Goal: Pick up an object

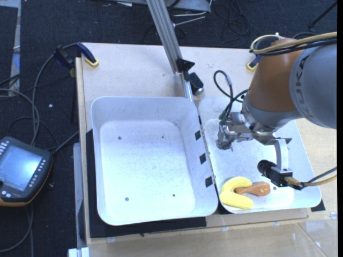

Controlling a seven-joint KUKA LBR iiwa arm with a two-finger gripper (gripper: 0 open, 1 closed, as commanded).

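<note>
Yellow banana [236, 193] beside brown toy [256, 189]

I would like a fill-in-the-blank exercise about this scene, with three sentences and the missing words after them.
1. The banana lies in the ____ bin.
2. The colour of the banana is ____.
3. The brown object rests against the ____.

Missing words: right; yellow; banana
</note>
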